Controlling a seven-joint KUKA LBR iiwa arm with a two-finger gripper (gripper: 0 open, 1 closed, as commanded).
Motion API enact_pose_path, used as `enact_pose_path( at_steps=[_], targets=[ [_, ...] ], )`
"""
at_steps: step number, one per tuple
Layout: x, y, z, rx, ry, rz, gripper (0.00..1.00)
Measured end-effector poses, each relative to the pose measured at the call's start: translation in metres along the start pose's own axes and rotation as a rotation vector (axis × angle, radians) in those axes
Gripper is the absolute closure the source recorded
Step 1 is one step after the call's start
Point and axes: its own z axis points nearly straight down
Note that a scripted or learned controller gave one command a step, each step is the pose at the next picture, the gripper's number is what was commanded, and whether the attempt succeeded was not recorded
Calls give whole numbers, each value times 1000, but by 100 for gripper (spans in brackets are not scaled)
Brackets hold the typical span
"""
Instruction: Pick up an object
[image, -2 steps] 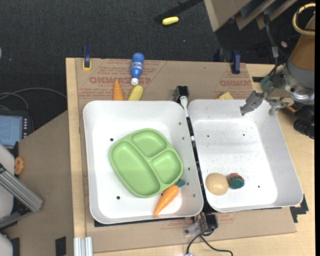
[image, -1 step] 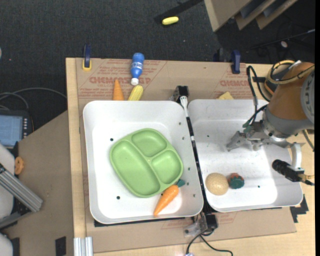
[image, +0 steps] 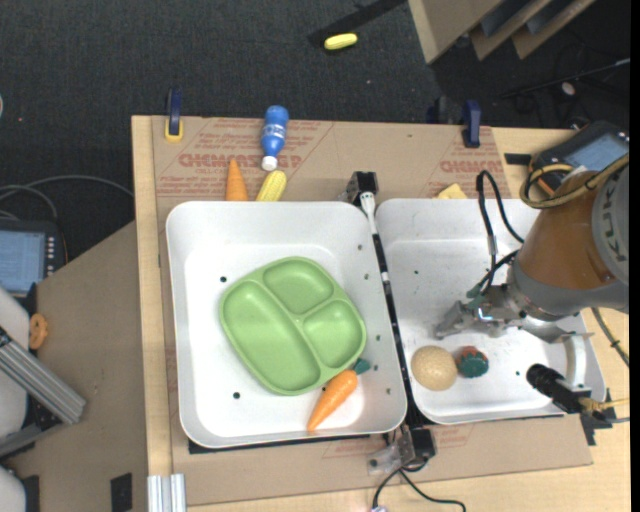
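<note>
Two shallow white bins sit side by side on the bench. The left white bin (image: 190, 300) holds one light green plastic plate (image: 292, 325) with three compartments, lying flat near the middle, and one orange toy carrot (image: 333, 398) just beside the plate's lower right edge, close to the bin's front corner. A small teal piece (image: 362, 367) peeks out between carrot and plate.

The right white bin (image: 440, 240) holds two loose things near its front wall: one beige egg-shaped ball (image: 435, 367) and, just to its right, one small round toy in dark green and red (image: 472, 362). The two are nearly touching.

Behind the bins, on the brown board, lie one blue and white toy bottle (image: 273, 137), one yellow corn-like piece (image: 271, 185) and one second orange carrot-like piece (image: 235, 181).

The one two-finger gripper (image: 462, 317) hangs low over the right bin, its metal fingers (image: 446, 322) pointing left. Nothing sits between them; whether they are spread or closed is not clear. The beige ball and the green and red toy lie just below the gripper, toward the bin's front, apart from it.
</note>
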Motion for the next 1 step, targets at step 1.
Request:
enact_pose_path(
  at_steps=[1],
  targets=[
    [16,-42,-1,-3,-1,0,0]
  ],
)
